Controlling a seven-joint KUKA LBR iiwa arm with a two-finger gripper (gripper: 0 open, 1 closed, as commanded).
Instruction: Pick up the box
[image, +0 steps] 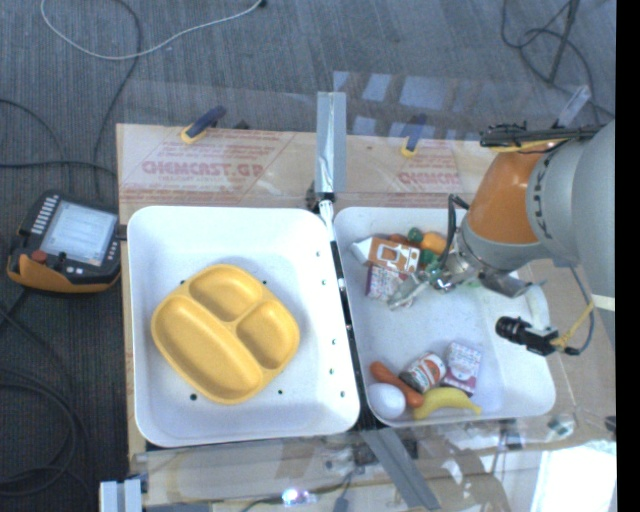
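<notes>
A: Where is the orange-and-white cardboard box (391, 256) to be found?

B: It is seen lying in the right-hand shallow white bin (500, 400), near that bin's far left corner, with a crumpled clear wrapper (400, 292) just beside it.

A: And the pincer (447, 277)?

B: It is placed low over the far part of the same bin, just beside the box; whether it is spread or pressed together cannot be told. The box should be approached squarely, clear of the wrapper, so that nothing else is caught.
</notes>
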